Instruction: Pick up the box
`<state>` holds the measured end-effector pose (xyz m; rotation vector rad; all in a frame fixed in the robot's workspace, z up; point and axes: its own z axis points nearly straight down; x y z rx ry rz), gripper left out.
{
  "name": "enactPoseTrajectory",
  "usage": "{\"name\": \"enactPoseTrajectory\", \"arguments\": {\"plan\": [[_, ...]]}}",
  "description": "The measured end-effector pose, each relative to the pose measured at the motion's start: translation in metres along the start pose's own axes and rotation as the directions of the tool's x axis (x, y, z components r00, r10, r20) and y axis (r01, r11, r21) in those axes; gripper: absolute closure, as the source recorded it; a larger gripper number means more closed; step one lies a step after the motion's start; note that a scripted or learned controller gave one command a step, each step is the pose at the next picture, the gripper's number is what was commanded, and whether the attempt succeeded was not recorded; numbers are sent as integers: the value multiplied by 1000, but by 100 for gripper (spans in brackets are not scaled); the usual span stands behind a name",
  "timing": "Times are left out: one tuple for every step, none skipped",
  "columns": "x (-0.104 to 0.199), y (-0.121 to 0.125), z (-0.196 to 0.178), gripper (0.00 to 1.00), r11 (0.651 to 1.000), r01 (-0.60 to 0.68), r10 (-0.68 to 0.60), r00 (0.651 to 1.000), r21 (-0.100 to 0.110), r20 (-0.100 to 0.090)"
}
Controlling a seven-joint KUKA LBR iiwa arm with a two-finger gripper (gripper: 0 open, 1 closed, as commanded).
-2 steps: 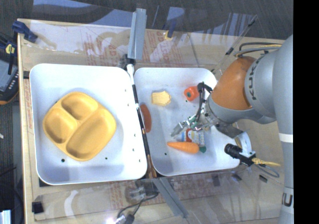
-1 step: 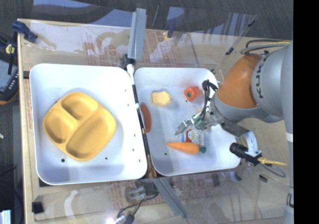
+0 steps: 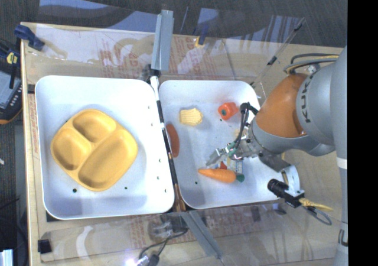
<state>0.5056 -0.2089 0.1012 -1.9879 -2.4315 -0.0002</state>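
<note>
Left of the pincer [image 3: 227,153]: a pale yellow piece [image 3: 191,117], an orange carrot [image 3: 217,175], a yellow divided plate [image 3: 94,149] in white bins [image 3: 47,90].

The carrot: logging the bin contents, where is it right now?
The carrot lies in the right bin near its front edge, just below the gripper.

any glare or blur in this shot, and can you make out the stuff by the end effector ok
Camera view: streaky reflections run across the bench's far edge; both white bins are bright, the left bin nearly washed out; the end effector is a small, cluttered blur above the carrot, so detail there is hard to read.
</note>
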Motion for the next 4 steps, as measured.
{"name": "enactPoseTrajectory", "arguments": {"plan": [[-1, 1, -11, 100, 1000, 4, -4, 1000, -1, 3], [-1, 1, -11, 0, 1000, 4, -4, 1000, 0, 3], [0, -8, 2, 0, 987, -158, 158, 987, -10, 0], [-1, -7, -9, 100, 988, -154, 154, 988, -11, 2]]}}
